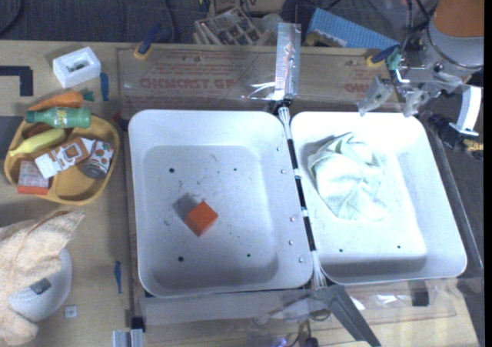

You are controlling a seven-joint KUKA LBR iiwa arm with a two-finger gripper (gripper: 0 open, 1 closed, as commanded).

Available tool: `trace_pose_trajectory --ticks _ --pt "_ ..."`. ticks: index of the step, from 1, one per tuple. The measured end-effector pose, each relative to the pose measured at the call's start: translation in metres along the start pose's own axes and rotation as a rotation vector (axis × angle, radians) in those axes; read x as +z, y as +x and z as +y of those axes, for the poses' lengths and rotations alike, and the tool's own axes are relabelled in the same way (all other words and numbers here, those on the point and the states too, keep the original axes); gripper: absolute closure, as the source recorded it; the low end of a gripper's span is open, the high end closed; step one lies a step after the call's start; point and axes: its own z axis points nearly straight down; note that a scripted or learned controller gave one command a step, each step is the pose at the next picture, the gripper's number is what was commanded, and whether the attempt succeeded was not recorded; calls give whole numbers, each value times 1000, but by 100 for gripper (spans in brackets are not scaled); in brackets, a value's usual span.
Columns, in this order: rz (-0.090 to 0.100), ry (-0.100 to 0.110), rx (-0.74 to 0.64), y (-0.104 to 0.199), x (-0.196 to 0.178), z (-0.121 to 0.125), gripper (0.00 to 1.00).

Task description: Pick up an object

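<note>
1. The claw (390,100) is seen at about 2 o'clock, over the right bin's (438,253) far rim, fingers spread wide, nothing held.
2. A white cloth (350,176) is bunched in that bin.
3. An orange block (202,218) is found mid left bin (154,145).

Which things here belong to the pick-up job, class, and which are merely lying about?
Belonging to the job:
- gripper, above the right bin's far edge
- orange block in the left bin
- crumpled white cloth in the right bin

Lying about:
- yellow bowl of toy food, left of the bins
- small white box
- beige cloth at lower left
</note>
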Motion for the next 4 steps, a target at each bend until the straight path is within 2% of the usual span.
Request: trace_pose_trajectory --ticks 1,2,3,4 --pt "-1 1 -24 -10 104 -7 0" --pt "0 0 -51 -16 94 -55 0" --pt "-4 -13 -102 -36 183 12 0" --pt "-5 -18 -101 -36 172 13 100"
